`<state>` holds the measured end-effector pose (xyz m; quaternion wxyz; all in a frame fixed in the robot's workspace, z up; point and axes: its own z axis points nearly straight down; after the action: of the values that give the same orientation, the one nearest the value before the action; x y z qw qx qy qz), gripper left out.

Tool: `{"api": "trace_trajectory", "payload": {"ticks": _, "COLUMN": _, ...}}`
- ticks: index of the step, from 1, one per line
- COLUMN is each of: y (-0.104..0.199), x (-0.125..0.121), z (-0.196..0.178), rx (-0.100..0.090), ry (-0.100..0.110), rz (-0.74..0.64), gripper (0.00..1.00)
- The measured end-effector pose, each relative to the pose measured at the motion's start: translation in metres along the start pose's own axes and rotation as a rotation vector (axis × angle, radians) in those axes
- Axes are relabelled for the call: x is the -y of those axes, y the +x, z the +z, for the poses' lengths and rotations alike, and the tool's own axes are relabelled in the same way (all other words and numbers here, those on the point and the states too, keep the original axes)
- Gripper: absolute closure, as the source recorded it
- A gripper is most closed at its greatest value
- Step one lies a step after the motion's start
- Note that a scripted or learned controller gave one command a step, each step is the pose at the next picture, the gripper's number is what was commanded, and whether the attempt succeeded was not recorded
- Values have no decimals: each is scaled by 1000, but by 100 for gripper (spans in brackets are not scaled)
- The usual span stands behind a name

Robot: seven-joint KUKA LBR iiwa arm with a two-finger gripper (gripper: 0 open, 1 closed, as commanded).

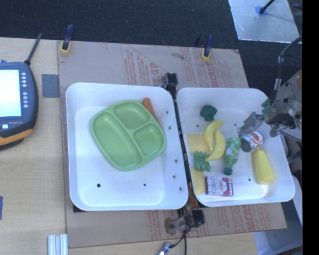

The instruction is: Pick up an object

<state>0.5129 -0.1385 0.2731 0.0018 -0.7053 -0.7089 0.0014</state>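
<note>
Small can [251, 141], red and white, is the closest pick, lying in the right bin [279, 195] right below the gripper [251, 122]. Can't tell how the gripper's set. I'd drop straight down and close across its short side. Its long axis looks to run left-right, tilted slightly. The yellow corn cob [263, 166] sits just beside it, so watch that.

The bench [21, 185] carried a brown cardboard sheet [149, 62] across the frame's middle. Two white bins [80, 195] sat on it side by side. A teach pendant [10, 102] lay at far left.
</note>
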Motion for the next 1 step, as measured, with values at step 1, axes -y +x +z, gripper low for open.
{"api": "trace_trajectory", "payload": {"ticks": 1, "y": 27, "x": -43, "z": 125, "rx": 1, "ry": 1, "rz": 0, "gripper": 0}}
